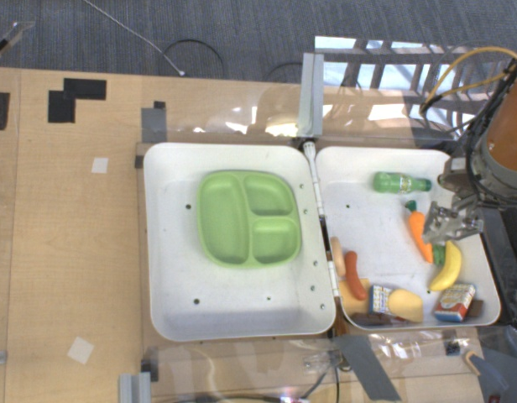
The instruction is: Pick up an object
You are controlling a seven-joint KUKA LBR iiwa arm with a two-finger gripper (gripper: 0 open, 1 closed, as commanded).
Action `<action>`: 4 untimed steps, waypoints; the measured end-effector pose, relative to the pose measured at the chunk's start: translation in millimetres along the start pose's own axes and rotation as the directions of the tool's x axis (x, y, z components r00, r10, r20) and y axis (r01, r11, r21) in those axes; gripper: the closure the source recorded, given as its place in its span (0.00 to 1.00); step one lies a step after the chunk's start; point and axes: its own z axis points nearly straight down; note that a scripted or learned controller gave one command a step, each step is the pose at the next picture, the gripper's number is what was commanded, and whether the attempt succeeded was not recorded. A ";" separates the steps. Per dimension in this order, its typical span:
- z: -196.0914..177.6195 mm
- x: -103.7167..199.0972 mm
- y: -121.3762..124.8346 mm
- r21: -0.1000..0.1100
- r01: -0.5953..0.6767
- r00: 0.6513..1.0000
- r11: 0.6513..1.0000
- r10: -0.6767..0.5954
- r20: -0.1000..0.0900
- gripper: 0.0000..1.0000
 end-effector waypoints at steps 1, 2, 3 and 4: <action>-14.1 -7.8 7.7 -0.007 -0.387 0.922 0.922 0.387 -0.004 1.00; -58.2 -44.6 -41.6 -0.005 -0.629 0.778 0.778 0.629 -0.004 1.00; 6.1 33.2 -20.6 -0.011 -0.406 0.914 0.914 0.406 -0.008 1.00; -36.8 1.9 -27.5 -0.004 -0.719 0.695 0.695 0.719 -0.005 1.00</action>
